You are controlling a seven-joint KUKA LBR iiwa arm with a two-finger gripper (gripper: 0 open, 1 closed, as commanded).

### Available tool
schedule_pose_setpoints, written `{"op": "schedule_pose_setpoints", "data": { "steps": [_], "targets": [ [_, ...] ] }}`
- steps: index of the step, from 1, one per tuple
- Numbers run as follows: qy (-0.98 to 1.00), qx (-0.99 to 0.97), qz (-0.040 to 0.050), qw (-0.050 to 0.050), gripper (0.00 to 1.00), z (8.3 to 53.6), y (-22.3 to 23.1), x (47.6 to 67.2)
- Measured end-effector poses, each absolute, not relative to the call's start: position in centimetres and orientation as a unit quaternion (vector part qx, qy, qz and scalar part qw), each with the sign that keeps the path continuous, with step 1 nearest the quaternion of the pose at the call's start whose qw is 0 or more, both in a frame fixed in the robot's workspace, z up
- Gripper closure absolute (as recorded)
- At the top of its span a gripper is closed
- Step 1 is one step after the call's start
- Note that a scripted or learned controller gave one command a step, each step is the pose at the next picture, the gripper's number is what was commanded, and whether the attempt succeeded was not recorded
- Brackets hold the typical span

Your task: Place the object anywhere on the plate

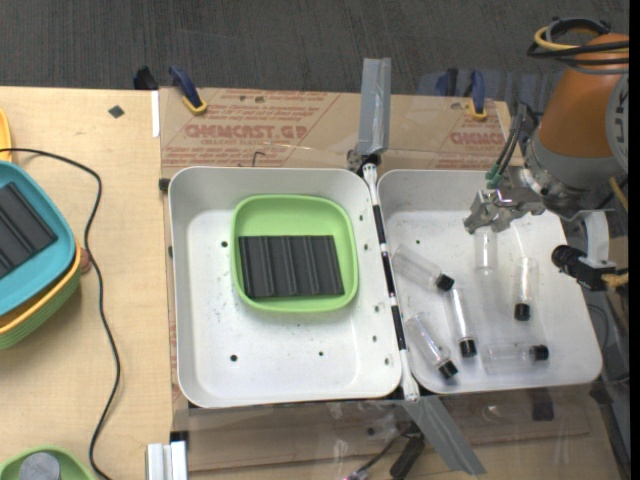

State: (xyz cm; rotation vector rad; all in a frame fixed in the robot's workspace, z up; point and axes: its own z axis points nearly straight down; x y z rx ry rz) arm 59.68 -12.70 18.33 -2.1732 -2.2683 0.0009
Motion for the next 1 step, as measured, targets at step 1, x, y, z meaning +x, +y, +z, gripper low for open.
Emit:
{"op": "schedule_pose_setpoints", "data": {
  "steps": [1],
  "targets": [
    [-0.722, -0.692, 0.0004, 0.000, 0.00, 18.33, -12.71, 59.68]
  ]
}}
